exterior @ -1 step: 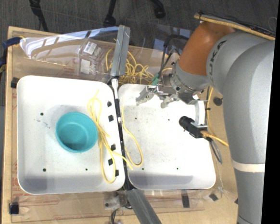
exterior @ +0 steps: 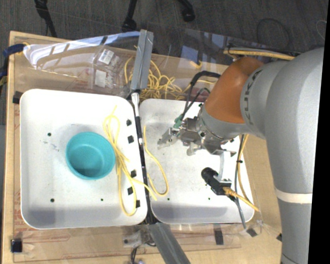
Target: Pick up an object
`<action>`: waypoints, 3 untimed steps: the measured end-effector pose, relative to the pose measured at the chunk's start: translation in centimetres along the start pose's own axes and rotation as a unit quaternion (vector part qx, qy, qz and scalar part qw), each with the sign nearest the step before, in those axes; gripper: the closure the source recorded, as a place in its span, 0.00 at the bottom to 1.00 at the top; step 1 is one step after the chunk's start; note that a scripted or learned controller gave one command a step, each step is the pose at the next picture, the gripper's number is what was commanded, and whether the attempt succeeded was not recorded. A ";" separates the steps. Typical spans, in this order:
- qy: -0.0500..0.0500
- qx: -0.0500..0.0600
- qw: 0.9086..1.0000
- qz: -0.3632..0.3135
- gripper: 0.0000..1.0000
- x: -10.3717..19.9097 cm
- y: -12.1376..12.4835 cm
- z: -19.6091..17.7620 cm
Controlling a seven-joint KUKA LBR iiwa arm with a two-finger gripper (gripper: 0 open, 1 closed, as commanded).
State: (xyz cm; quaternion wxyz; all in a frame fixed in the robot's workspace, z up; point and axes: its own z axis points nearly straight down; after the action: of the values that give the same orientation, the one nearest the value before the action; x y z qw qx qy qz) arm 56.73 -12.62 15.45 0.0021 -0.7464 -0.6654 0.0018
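Bowl (exterior: 91, 156), teal: centre of left bin (exterior: 28, 203). Probably light, stiff, slippery. Take by the rim at 9 o'clock, away from yellow cord (exterior: 128, 180) at 3. Gripper (exterior: 177, 143): over right bin (exterior: 187, 213); opening cannot be told.

I count two white bins, left bin (exterior: 28, 203) and right bin (exterior: 176, 212), one teal bowl (exterior: 90, 155), one yellow cord (exterior: 117, 145) across both bins, one clear plastic bag (exterior: 104, 67) behind them, one arm (exterior: 286, 109).
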 end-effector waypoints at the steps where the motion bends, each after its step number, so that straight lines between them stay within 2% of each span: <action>1: -0.003 -0.002 1.000 -0.002 0.00 1.0 -1.8 6.3; 2: 0.000 -0.001 0.999 0.034 0.00 1.7 3.1 6.2; 3: 0.000 0.001 0.999 0.032 1.00 1.7 3.1 5.3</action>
State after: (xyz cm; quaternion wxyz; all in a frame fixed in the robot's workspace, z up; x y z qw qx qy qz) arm 59.93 -11.23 10.14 0.0029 -0.7674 -0.6412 0.0021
